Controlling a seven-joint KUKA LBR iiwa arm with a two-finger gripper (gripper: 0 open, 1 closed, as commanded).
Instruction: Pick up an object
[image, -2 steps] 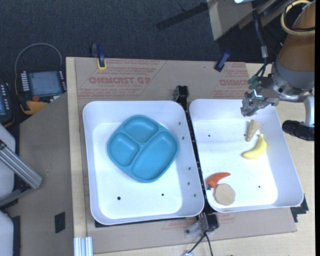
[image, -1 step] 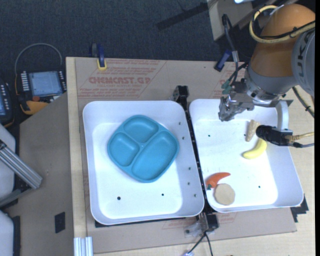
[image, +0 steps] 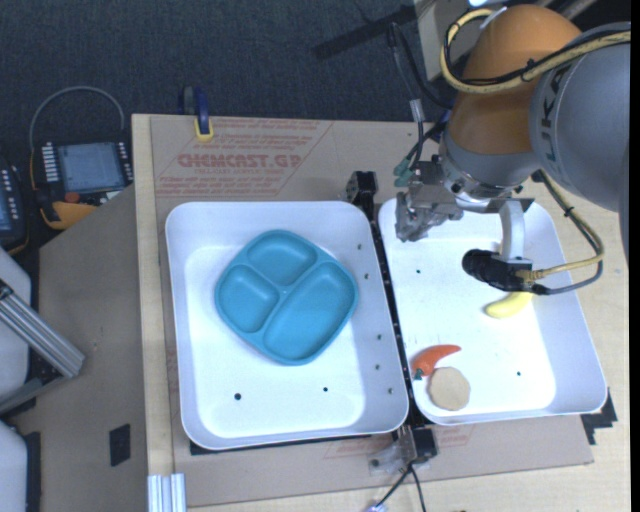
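My gripper (image: 413, 222) hangs over the far left corner of the right bin (image: 560, 330), close to the wall shared with the left bin. Three small objects lie in the right bin, all nearer the camera than the gripper. A yellow banana-shaped piece (image: 508, 305) rests mid-bin to the gripper's right. An orange curved piece (image: 437, 356) lies near the front left, with a tan round disc (image: 449, 388) touching it just below. None of them is at the gripper.
The left bin (image: 200, 380) holds a blue divided plate (image: 286, 295). A black fitting with a yellow cable (image: 495, 266) hangs off the arm above the banana piece. A small black block (image: 361, 186) sits at the bins' far edge.
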